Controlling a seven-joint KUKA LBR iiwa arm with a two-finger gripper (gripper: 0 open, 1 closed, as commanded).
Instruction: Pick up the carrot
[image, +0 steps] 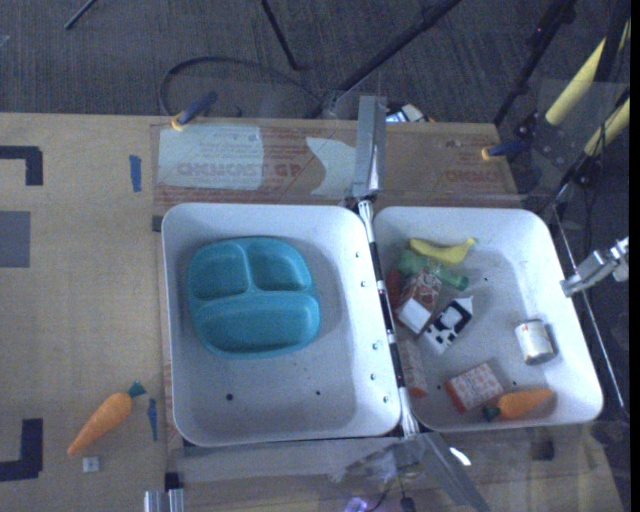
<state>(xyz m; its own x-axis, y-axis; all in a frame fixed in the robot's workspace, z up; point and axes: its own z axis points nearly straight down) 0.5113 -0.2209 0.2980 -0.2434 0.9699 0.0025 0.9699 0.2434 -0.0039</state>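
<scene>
Right bin (520, 235) | carrot (524, 403) front corner | gripper (592, 270) well apart

left bin (200, 225): divided plate (254, 295) | right bin (520, 235): carrot (524, 403) near front corner, beside box (474, 384)
</scene>
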